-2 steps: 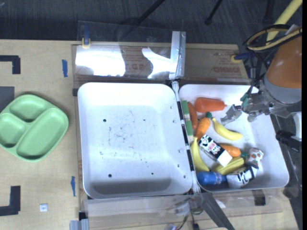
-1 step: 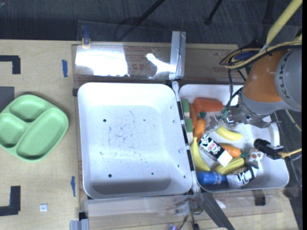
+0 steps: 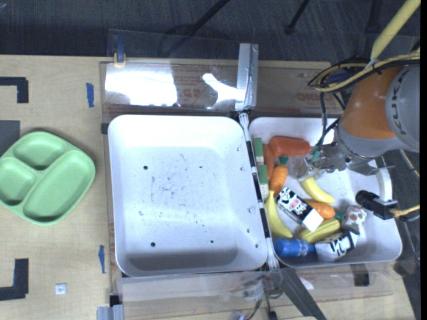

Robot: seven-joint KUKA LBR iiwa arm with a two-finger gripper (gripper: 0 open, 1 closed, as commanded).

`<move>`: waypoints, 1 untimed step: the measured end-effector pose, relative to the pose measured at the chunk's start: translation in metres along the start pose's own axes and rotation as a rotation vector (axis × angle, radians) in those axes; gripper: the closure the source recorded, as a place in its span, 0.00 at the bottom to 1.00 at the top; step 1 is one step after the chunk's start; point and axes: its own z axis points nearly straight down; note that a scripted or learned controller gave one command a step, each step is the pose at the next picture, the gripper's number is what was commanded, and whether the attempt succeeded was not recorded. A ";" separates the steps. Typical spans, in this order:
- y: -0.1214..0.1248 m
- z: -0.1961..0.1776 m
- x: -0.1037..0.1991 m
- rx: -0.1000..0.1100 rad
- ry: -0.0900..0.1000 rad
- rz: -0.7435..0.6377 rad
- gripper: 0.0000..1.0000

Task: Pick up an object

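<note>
While toys crowd the right bin [image 3: 387,245], the gripper [image 3: 313,162] hovers there, perhaps touching a banana [image 3: 317,192]; grip state unclear.

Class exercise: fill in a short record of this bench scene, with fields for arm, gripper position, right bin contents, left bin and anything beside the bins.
arm: grey with orange band, reaching in from the right
gripper position: gripper low over right bin, near bananas
right bin contents: orange carrot, yellow bananas, blue item, black-and-white box
left bin: bare white floor with marks
beside bins: green divided plate
</note>
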 end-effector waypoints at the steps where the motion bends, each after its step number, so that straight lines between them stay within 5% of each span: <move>1: 0.019 -0.096 0.049 0.002 0.000 0.052 1.00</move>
